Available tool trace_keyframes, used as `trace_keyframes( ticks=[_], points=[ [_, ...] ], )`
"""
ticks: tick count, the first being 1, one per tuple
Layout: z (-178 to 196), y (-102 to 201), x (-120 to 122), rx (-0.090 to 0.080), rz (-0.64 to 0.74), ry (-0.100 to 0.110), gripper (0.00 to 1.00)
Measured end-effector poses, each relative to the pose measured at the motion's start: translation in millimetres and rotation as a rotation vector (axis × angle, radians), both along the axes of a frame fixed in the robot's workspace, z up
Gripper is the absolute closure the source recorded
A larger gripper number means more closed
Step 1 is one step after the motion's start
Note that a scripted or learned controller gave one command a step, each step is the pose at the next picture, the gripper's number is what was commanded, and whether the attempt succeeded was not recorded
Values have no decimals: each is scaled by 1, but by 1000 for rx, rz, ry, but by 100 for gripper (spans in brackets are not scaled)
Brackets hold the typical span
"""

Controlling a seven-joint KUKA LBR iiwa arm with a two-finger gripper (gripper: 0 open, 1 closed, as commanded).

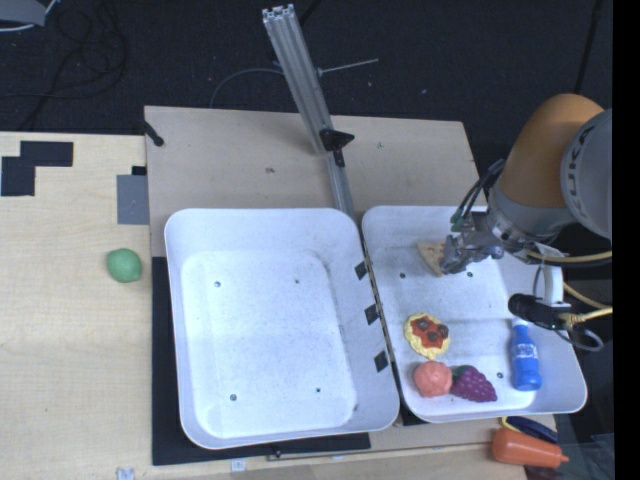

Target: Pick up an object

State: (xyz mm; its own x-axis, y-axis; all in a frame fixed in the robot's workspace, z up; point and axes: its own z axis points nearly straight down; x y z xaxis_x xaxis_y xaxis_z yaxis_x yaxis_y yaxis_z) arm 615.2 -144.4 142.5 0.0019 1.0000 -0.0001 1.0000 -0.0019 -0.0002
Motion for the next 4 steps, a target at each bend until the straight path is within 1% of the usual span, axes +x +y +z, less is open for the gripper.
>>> trace_keyframes(
  ticks=[1, 2, 3, 4],
  points=[
    [62, 1, -3, -1, 1, -5, 100],
    [114, 0, -2, -1, 2, -4, 100],
    [113, 54, -7, 1, 5, 0, 100],
    [115, 111, 2, 1, 5, 0, 100]
  ],
)
